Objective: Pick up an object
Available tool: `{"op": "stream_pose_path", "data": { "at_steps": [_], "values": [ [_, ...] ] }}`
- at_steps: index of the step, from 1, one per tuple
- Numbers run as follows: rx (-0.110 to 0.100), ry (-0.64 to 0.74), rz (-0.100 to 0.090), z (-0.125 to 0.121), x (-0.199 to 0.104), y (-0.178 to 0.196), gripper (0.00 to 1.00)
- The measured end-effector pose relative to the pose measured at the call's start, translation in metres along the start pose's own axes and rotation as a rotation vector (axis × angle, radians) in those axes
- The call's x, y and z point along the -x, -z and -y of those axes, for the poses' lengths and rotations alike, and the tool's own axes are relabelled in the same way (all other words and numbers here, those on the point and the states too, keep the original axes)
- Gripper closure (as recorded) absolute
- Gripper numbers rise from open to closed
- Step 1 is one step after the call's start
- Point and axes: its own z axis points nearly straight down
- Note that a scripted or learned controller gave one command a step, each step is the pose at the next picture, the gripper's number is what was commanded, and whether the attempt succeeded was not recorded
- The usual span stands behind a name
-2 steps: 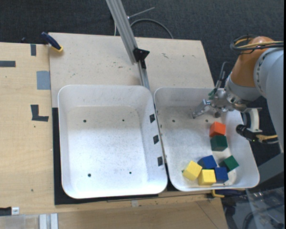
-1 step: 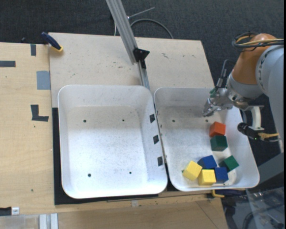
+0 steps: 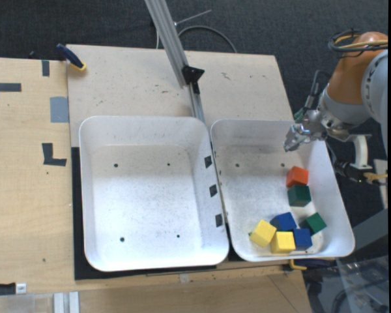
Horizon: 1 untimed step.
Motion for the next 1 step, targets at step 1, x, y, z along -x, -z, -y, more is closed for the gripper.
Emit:
{"op": "stream_pose_path", "data": {
  "at_steps": [1],
  "values": [
    [0.001, -0.001, 0.001, 0.0061, 0.0024, 0.0462, 1.00]
  ]
}}
